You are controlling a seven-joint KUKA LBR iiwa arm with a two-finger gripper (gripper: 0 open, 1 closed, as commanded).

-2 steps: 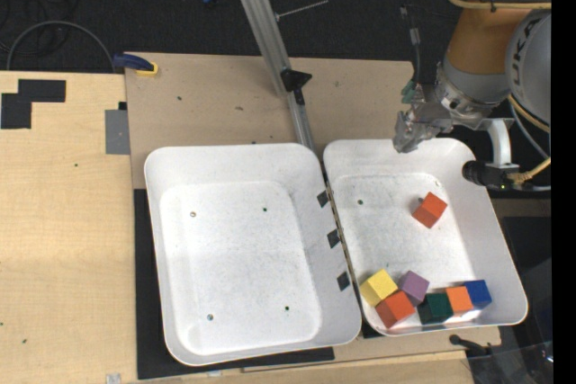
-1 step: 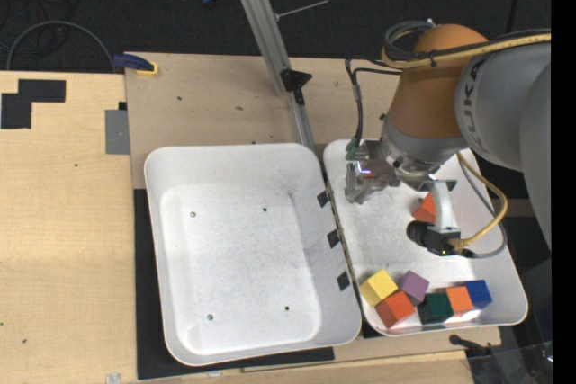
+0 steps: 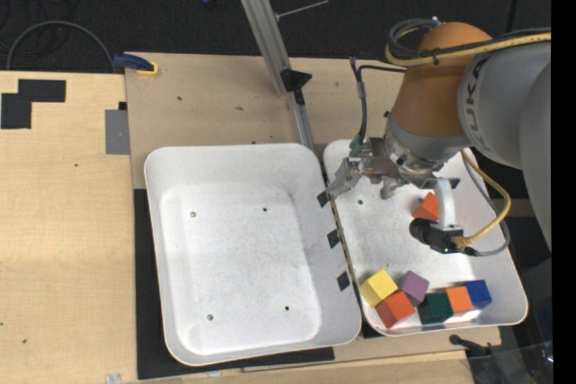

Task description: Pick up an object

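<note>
Two white bins sit side by side on the worktop (image 3: pixel 225 94), and the right bin (image 3: pixel 504 306) is my landmark. Six blocks lie at its near edge: yellow block (image 3: pixel 380 285), red block (image 3: pixel 394 308), purple block (image 3: pixel 415 285), green block (image 3: pixel 435 308), orange block (image 3: pixel 460 299), blue block (image 3: pixel 478 292). Over its far end hang the jaws (image 3: pixel 382 180); how wide they stand I cannot tell.

2 shallow white plastic bins (image 3: pixel 234 319) sit on pale wood; small cubes show yellow (image 3: pixel 380 285), purple (image 3: pixel 415 285), red (image 3: pixel 395 308), green (image 3: pixel 436 308), orange (image 3: pixel 460 298), blue (image 3: pixel 478 292).
</note>
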